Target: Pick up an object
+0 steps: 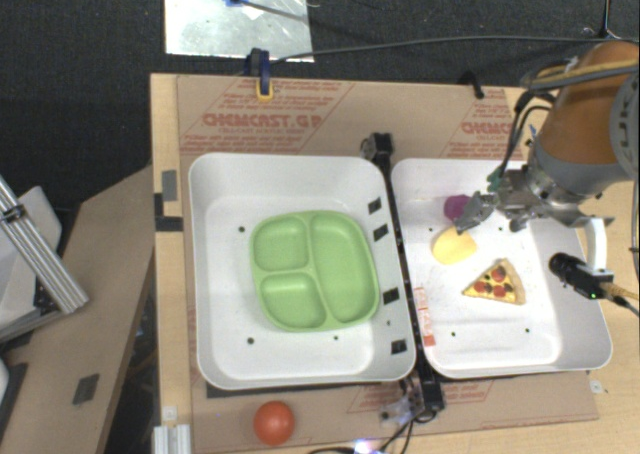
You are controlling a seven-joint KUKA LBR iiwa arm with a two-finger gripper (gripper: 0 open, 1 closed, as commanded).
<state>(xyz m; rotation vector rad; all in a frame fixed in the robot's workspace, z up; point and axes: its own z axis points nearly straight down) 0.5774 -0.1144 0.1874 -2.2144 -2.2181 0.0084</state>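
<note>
Yellow and rounded, a small object lies on the floor of the right-hand white bin, close to that bin's left wall and roughly midway between its near and far edges. Just beyond it on the far side, a small purple object is seen, and to the right and slightly nearer the viewer a toy pizza slice is laid flat, its point turned toward the far side. The gripper is carried at the end of the grey arm, which comes in from the right, and is poised over the gap between the purple and yellow pieces. Whether it is released or clenched cannot be told, since the tip is small and blurred against the bin floor, and nothing can be made out as grasped.

The relation that matters is judged to be this: the yellow object lies just to the near-left of the tool tip, the purple one just to its left on the far side, so only a short descent and a slight shift would be called for. The pizza slice is well apart by comparison.

The left bin is occupied by a green divided tray, and an orange-red ball rests on the bench outside both bins.
</note>
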